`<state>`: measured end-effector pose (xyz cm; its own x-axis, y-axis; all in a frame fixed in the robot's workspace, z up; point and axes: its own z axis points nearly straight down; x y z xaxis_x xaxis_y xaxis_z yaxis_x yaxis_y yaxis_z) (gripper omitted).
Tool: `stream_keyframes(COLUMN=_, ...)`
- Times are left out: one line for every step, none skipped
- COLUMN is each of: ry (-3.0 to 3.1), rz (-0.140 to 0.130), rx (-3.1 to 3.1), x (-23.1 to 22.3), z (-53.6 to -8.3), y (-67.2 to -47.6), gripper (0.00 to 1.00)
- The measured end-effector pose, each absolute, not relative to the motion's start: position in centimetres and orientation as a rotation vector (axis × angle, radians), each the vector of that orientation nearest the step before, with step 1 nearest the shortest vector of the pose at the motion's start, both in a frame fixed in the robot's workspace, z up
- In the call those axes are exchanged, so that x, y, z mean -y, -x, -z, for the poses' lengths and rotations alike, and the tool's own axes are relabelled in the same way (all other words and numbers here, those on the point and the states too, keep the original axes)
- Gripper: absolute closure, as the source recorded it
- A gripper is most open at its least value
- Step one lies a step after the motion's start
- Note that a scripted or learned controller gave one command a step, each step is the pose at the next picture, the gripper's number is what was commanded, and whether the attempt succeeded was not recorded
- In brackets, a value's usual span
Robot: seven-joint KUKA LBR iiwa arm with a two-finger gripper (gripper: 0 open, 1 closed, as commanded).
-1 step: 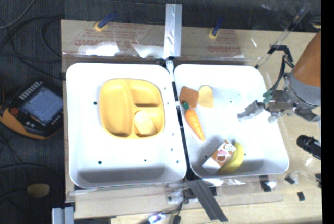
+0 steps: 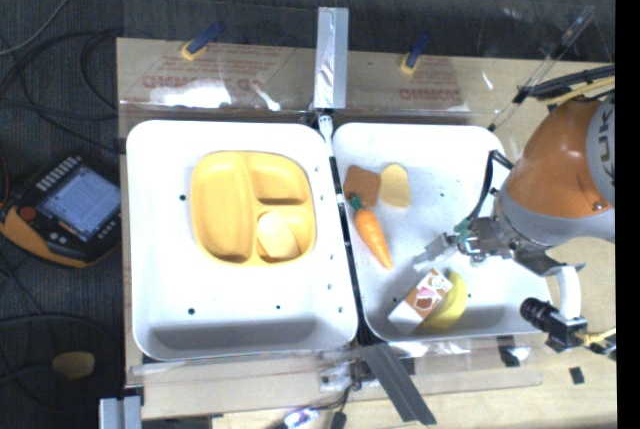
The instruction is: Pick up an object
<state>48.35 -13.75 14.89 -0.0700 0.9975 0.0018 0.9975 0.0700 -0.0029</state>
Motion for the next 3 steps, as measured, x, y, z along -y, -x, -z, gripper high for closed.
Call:
stream_keyframes(ry=2.035, rz=0.008, rx=2.402, x=18.7, z=-8.9, y=-48.7, gripper=0.0)
stream_keyframes(ry=2.095, rz=-0.001, rx=2.338, x=15.8, z=-11.7, y=-52.4, gripper=0.0)
stream_keyframes(ry=2.024, rz=-0.002, rx=2.402, x=11.5, z=-16.9, y=-57.6, gripper=0.0)
